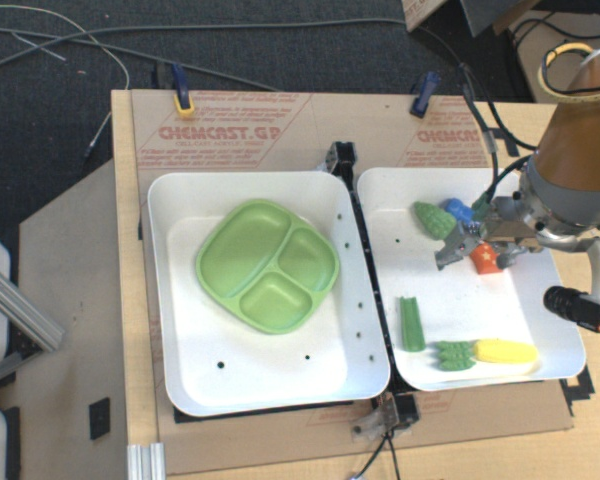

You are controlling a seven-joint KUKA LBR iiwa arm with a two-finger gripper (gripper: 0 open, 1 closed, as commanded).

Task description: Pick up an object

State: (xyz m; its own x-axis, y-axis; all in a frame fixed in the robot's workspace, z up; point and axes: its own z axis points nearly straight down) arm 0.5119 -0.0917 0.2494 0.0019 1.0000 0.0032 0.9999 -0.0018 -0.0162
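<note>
My gripper (477, 254) is down in the right bin (540, 313), near its back, and stands open. A small orange-red object (487, 259) lies on the bin floor between its fingers (449, 257), closer to the right one and not clamped. Just left of the gripper lie a bumpy green object (435, 218) and a small blue object (458, 209). Along the front of the same bin lie a green stick (411, 323), a knobbly green piece (456, 355) and a yellow piece (506, 352).
The left bin (180, 268) holds a light green divided plate (268, 265). A black rail (365, 268) runs between the two bins. Both bins rest on a cardboard sheet (280, 123) clipped at the back.
</note>
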